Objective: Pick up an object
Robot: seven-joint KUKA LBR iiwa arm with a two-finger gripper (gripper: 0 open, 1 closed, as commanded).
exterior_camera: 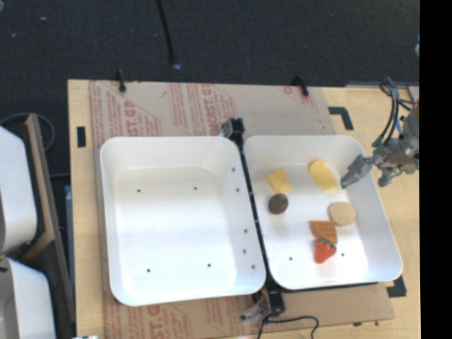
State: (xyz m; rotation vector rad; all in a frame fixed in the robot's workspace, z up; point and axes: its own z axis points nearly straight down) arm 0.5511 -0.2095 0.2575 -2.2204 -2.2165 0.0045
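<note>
The right bin holds several small items: a yellow block, a second yellow piece, a brown ball, a beige round piece, an orange wedge and a red strawberry-like piece. My gripper hangs over the bin's right rim, just right of the second yellow piece. Its fingers are spread, it is open, and nothing sits between them.
The left bin lies beside the right one on a cardboard sheet over the wooden bench. A black clip sits where the bins meet at the back. Cables trail at the right edge.
</note>
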